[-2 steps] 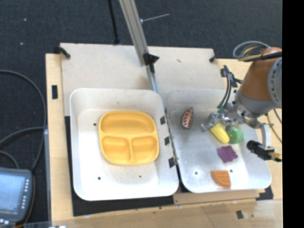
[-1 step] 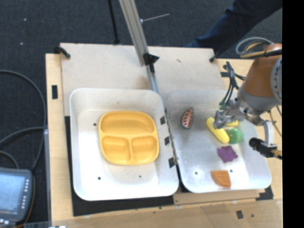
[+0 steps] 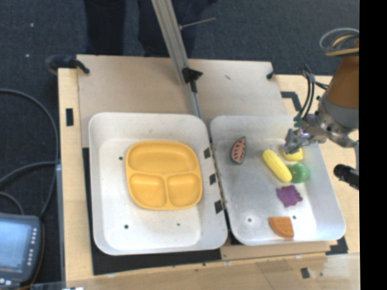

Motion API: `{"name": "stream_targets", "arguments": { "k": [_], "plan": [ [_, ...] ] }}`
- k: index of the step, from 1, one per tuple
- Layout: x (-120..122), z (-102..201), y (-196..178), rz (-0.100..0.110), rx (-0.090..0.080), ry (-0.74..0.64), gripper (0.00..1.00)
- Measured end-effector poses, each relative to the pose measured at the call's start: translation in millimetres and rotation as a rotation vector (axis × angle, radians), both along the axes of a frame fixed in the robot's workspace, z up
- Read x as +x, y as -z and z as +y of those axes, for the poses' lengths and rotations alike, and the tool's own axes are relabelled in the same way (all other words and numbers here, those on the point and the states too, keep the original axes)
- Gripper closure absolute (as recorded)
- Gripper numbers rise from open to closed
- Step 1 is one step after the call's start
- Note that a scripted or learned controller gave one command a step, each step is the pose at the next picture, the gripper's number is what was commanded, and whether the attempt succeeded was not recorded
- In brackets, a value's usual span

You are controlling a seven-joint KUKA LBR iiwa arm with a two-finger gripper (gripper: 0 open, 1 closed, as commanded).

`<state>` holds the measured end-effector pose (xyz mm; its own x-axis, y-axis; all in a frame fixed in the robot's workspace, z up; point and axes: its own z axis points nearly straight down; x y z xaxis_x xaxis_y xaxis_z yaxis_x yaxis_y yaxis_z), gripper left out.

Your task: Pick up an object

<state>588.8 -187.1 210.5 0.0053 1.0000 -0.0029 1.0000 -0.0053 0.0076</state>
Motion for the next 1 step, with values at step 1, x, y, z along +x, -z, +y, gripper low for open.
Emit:
{"name": "stream_targets", "arguments": {
  "k": [1],
  "plan": [
    [-1.1, -0.5, -64.9, -0.002, -0.001, -0.008, 1.00]
  ]
}}
